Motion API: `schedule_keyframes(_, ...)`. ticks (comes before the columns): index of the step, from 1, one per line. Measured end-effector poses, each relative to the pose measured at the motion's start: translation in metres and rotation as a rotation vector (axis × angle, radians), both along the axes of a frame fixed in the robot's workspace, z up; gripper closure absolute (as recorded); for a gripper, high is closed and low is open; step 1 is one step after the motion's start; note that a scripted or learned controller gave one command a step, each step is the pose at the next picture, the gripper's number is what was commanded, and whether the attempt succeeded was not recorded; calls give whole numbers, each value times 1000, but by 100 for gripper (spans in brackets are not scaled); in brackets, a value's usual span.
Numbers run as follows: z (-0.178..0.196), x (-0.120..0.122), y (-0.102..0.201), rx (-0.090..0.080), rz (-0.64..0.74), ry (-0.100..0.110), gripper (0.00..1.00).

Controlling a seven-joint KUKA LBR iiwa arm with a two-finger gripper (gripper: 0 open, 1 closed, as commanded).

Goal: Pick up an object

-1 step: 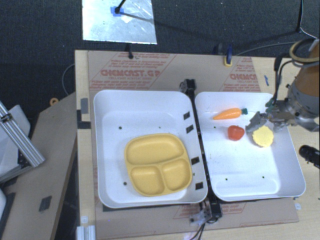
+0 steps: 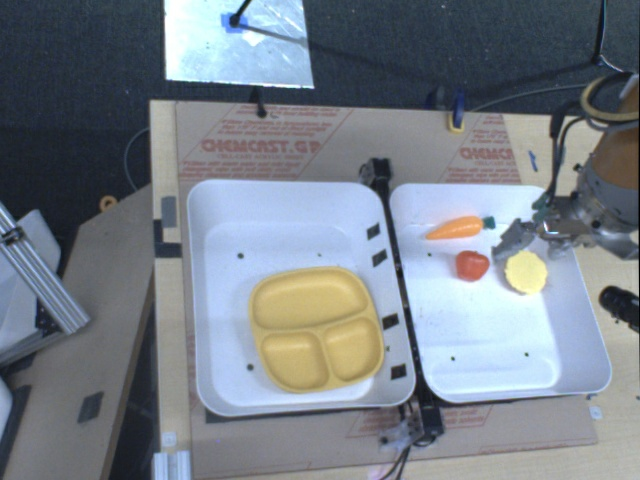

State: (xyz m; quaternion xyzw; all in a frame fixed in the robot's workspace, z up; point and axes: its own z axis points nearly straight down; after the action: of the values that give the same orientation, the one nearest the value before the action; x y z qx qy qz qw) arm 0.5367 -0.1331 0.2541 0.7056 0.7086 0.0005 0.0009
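Bins of shallow white plastic sat side by side on the cardboard-covered bench (image 2: pixel 300 138), the left bin (image 2: pixel 225 228) in the middle of the frame and the right bin (image 2: pixel 500 368) toward its right. A yellow three-compartment plastic tray (image 2: pixel 315 326) lay in the lower half of the left bin. Three small things lay in the upper part of the right bin: an orange toy carrot with a green tip (image 2: pixel 457 228) near the top edge, a small red rounded object (image 2: pixel 472 265) just below it, and a pale yellow round object (image 2: pixel 527 273) to the right of the red one. The grey arm (image 2: pixel 612 168) reached in from the right edge of the frame, and its two-finger gripper (image 2: pixel 520 240) hung over the right bin, just above the pale yellow round object and right of the carrot. Whether its claw was spread or pressed together could not be told from this angle, and nothing showed clearly between the fingers. A sheet of shiny silver foil (image 2: pixel 238 30) lay on the dark floor at the upper left.
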Motion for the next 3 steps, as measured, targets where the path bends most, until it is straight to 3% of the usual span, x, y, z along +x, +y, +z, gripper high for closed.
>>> schedule_keyframes(3, -133, 9, 4, 2, -4, 5, 0)
